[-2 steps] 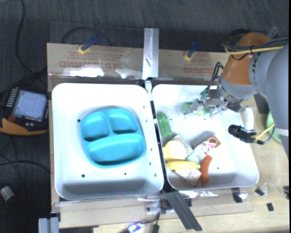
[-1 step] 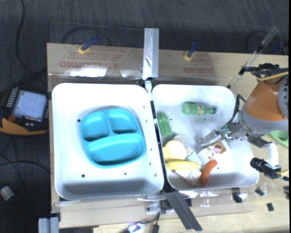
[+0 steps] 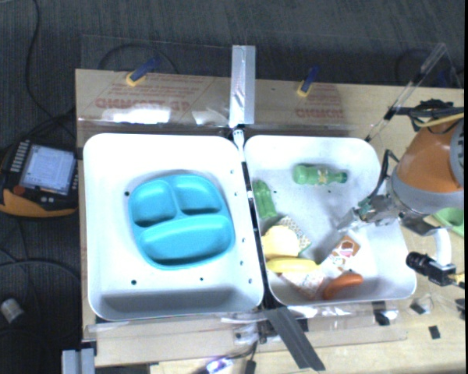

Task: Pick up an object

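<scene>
Camera view entry: right bin [image 3: 374, 158] taken as landmark. Gripper [image 3: 327, 244] is lowered inside it; whether open or closed cannot be told. Nothing is seen lifted, so the pick is judged not yet done. Banana [image 3: 290, 266] and red item [image 3: 342, 284] lie at its near wall. Blue tray [image 3: 181, 218] sits in the bin to its left. Dark carpet surrounds the bench.

My gripper [image 3: 327, 240] is reaching into the right bin [image 3: 374, 158] from three o'clock, hovering just above the carton [image 3: 345, 253]. A green bottle [image 3: 320, 175] is lying toward twelve; the banana [image 3: 291, 266] is sitting at seven.
</scene>
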Action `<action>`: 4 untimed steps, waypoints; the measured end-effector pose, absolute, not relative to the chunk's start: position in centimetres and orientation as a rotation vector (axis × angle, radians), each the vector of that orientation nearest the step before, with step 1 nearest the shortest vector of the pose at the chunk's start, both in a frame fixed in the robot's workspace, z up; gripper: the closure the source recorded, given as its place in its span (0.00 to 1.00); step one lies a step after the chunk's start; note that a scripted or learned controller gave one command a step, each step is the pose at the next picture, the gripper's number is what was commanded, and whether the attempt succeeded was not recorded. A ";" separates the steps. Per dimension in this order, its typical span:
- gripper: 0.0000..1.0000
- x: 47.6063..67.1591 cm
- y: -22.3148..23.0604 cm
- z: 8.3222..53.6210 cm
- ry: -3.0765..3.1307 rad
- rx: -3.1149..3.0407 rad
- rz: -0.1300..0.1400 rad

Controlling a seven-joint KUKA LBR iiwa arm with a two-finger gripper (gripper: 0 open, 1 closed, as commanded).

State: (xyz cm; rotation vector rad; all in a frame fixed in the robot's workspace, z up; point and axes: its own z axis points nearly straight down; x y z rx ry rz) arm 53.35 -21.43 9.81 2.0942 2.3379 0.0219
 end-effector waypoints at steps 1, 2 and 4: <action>1.00 49.6 -19.5 24.2 2.360 2.082 -0.004; 1.00 48.5 -17.2 34.8 2.484 1.930 -0.002; 1.00 58.7 -5.2 24.2 2.081 2.362 -0.008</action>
